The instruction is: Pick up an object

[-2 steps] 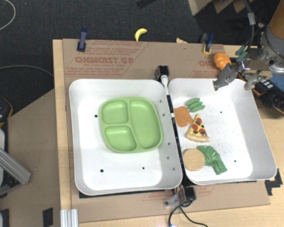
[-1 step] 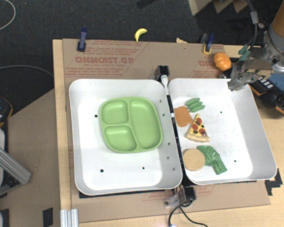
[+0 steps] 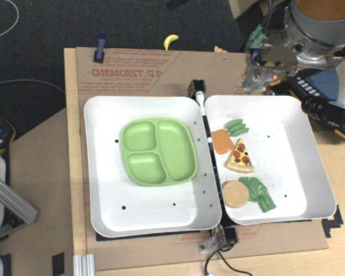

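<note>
From above, the claw (image 3: 263, 76) hangs just past the far rim of the right bin (image 3: 293, 117), over the table (image 3: 132, 73), and I cannot tell how it is set; it holds nothing that can be seen. The pickable things lie along the right bin's left side: green bean pods (image 3: 237, 126), an orange piece (image 3: 222, 141), a pizza slice (image 3: 240, 157), a round tan cookie (image 3: 236, 194) and a leafy green piece (image 3: 259, 193), while the left bin (image 3: 103, 200) carries a green divided plate (image 3: 159, 152). All look like light, stiff, rather slick toy food, and the pizza slice, lying flat and near the middle, seems best pinched across its narrow width.
</note>
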Action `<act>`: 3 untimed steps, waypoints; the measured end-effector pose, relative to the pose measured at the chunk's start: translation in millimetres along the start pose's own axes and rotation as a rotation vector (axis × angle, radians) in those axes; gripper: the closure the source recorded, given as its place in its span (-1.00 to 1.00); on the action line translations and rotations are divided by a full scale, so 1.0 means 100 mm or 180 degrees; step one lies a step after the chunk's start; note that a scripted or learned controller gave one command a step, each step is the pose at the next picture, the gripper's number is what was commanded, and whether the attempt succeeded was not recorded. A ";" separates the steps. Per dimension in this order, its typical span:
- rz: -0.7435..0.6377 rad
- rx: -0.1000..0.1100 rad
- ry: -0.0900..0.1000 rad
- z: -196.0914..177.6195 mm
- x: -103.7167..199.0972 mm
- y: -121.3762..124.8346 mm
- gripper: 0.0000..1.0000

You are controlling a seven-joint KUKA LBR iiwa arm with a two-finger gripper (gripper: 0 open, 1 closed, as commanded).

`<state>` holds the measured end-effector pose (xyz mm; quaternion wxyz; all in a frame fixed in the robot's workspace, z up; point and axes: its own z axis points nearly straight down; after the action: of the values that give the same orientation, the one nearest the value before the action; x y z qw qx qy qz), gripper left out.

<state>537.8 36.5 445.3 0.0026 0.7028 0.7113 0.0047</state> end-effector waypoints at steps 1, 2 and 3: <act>0.0022 0.0052 -0.0008 0.54 0.48 -0.17 1.00; 0.0052 0.0044 -0.0011 0.94 -0.23 0.13 1.00; 0.0032 0.0012 -0.0008 0.36 -0.08 0.15 1.00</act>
<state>553.6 28.6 409.2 0.0022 0.7064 0.7078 0.0025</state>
